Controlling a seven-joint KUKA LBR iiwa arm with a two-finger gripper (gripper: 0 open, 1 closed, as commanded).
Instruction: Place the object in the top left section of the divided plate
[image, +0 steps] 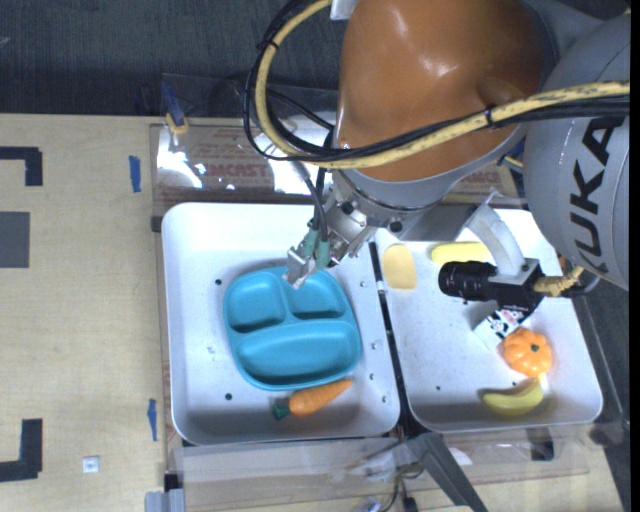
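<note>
The blue divided plate (292, 335) lies in the left bin (190, 330), with two small sections at the far side and one large section nearer the front. My gripper (302, 266) hangs over the plate's far rim, about where the ridge between the two small sections meets the rim. The top left section (250, 300) holds nothing. Whether anything sits in the gripper is too small to tell. An orange carrot (314, 397) with a green end lies in the left bin, touching the plate's front edge.
The right bin (440, 350) holds a pale yellow block (399, 266), a yellow piece (455, 254), an orange pumpkin-like fruit (527, 352) and a banana (513, 399). A black cylinder (478, 280) on the arm juts over that bin. The arm's large body covers the bins' far side.
</note>
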